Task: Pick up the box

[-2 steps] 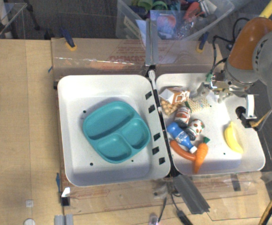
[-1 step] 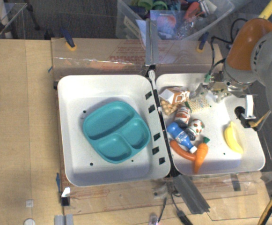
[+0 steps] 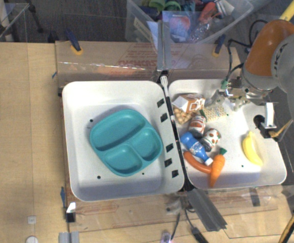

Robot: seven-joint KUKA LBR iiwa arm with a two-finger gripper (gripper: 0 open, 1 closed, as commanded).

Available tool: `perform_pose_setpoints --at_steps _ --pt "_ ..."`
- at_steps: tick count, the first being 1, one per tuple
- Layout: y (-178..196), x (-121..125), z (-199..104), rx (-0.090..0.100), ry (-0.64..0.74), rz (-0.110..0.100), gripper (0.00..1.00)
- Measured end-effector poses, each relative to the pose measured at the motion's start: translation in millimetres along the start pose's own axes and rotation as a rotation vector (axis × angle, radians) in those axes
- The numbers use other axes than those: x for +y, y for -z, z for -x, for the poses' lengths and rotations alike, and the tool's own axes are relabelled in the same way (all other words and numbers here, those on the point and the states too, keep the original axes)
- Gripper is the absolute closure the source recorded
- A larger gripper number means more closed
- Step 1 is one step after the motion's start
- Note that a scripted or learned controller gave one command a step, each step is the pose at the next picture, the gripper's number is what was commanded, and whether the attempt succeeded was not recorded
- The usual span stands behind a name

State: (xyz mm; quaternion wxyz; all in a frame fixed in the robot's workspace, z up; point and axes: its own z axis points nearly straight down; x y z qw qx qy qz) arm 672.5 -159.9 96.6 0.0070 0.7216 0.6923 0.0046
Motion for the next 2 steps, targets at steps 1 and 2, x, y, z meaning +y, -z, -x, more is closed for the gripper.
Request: perform_pose_setpoints --at_steps 1,2 --pt "12.3 2.7 -1.9 0.001 0.002 0.008 1.00" --pt "11.4 2.2 -2.3 0.002 0.003 0.006 0.00"
